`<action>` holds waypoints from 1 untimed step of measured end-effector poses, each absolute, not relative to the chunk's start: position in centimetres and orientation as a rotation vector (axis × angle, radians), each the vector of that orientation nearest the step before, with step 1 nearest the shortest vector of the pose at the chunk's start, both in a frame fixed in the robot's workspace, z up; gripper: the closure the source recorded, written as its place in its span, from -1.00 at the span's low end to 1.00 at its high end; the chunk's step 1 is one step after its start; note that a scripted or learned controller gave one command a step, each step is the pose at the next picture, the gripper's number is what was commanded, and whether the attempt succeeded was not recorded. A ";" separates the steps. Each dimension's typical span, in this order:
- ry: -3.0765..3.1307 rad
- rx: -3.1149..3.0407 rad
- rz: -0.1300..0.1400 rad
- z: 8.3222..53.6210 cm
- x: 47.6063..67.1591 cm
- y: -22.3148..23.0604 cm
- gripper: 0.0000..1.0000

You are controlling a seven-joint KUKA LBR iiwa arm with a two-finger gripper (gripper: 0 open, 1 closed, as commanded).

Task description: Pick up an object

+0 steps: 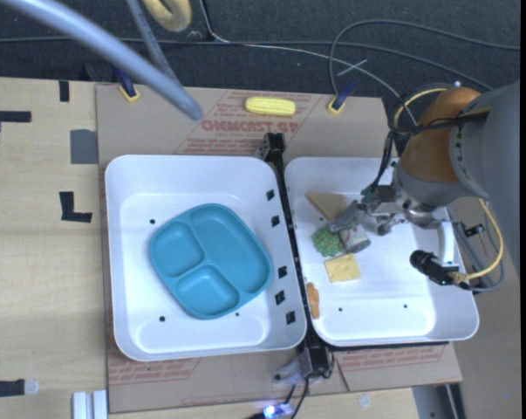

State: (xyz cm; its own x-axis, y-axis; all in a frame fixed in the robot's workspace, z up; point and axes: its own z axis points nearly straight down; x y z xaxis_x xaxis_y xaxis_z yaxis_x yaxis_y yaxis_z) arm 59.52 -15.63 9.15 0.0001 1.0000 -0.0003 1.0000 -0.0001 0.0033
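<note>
Grey claw hung low in the right bin, finger state not discernible. Green lump lay touching it at 7 o'clock; yellow block just beyond at 6; tan wedge near at 11. Blue tray sat well apart at 9.

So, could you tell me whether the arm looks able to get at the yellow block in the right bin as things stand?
Probably yes. The yellow block lies uncovered on the floor of the right bin, just below the green piece, and the gripper hangs close above them with nothing between.
</note>
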 end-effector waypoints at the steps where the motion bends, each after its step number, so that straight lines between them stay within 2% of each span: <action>1: 2.216 2.214 0.009 9.0 59.9 -15.7 -1.00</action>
